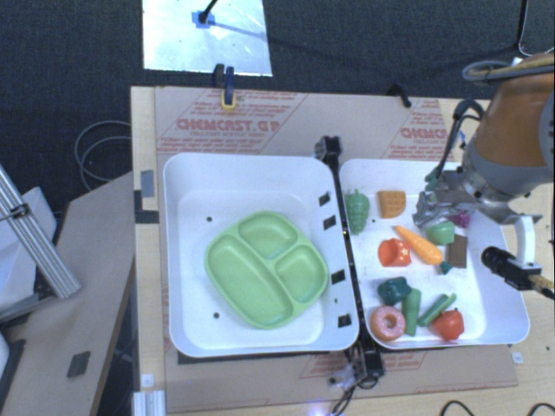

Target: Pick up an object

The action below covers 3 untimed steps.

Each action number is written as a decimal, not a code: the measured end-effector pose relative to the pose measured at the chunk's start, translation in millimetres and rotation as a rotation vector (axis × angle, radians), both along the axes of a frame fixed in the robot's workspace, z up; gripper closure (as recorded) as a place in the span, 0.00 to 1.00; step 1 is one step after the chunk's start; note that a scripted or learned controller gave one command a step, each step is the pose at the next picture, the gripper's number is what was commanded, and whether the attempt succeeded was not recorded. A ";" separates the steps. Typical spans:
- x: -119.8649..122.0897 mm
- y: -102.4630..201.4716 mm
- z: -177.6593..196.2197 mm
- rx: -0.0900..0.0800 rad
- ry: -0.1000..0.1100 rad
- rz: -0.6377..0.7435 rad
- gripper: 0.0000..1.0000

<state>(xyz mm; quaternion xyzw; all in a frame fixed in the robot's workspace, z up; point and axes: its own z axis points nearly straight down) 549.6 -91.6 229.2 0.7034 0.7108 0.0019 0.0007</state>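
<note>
Plastic play food lies scattered in the right bin [507, 319], the landmark for what follows; the end effector [436, 216] hangs over that bin's upper-right part, directly above a small green piece [441, 232], and whether it grips anything I cannot tell from where I stand. Just beside the green piece, toward the bin's centre, lies an orange carrot [418, 244]; a red pepper [394, 253] sits further inward; a brown block [457, 251] rests toward the bin's right wall. Judged as the likeliest target, the green piece looks light, hollow, stiff and smooth-skinned, so apt to slip or squirt sideways; a hold across its narrow middle seems safest, though the carrot touching or nearly touching it may obstruct one side. Beyond the bin's left wall, the neighbouring bin [186, 180] carries a green divided plate [265, 269].
</note>
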 end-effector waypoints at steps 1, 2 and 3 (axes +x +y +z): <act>18.1 53.2 6.9 0.001 0.000 0.000 1.00; 17.3 114.0 -0.4 0.001 0.003 0.000 1.00; 23.6 118.2 5.0 -0.001 0.002 -0.004 1.00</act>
